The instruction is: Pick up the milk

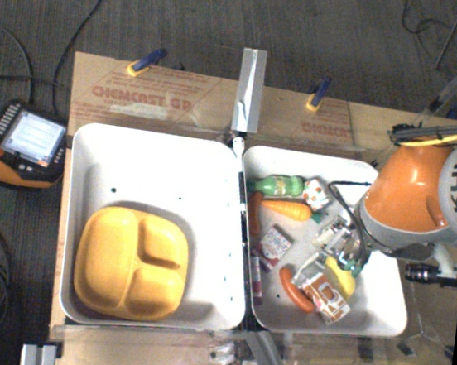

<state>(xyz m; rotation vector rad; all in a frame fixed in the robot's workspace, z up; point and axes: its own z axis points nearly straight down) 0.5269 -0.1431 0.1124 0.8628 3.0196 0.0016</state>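
The milk is a small white carton with orange-red print (329, 301), lying tilted near the front of the right bin (377, 318). A red sausage (295, 288) touches its left side and a yellow fruit (341, 280) lies just behind it. My gripper (337, 249) hangs over the middle of the right bin, just behind the yellow fruit and a short way behind the carton. Nothing is seen held in it.
At the back of the right bin lie a green bottle (278, 184), a carrot (290, 211) and a white spotted cube (316, 194). A pink packet (275, 242) lies left of the gripper. The left bin (99, 152) holds a yellow divided plate (132, 262).
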